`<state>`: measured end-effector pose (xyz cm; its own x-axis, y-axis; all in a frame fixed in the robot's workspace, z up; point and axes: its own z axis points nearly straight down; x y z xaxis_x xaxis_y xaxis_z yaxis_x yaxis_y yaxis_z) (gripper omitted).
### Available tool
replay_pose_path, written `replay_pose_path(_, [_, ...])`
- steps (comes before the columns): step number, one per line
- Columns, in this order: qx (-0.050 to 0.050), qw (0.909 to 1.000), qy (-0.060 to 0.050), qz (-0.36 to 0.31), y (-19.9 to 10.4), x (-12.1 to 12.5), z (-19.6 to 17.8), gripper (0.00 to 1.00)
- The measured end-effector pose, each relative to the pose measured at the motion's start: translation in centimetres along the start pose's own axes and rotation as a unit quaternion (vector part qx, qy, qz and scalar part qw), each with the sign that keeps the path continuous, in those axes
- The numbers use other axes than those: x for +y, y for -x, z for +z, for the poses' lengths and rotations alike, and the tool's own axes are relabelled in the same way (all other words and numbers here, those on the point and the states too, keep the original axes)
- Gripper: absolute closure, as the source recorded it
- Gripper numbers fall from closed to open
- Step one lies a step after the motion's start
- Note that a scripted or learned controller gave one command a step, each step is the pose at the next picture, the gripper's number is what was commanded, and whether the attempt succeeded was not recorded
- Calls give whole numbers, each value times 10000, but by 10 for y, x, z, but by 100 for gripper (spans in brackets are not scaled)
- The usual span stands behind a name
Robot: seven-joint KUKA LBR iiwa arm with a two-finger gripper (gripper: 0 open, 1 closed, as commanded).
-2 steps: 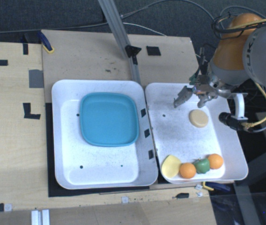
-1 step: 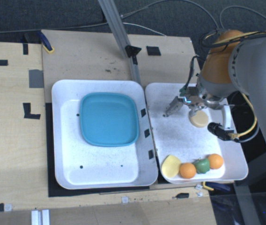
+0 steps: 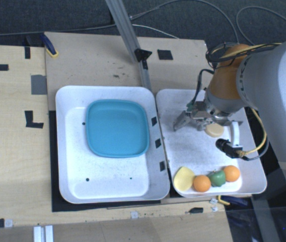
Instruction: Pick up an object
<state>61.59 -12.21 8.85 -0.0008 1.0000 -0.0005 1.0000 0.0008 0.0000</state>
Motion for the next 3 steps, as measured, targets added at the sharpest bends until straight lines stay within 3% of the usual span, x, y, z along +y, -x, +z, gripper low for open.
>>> replay_pose_path(1, [-4,10000,11,1,1,1,-12,100])
replay_pose_path(3, [0,10000,17,1,-6,-3,-98,100])
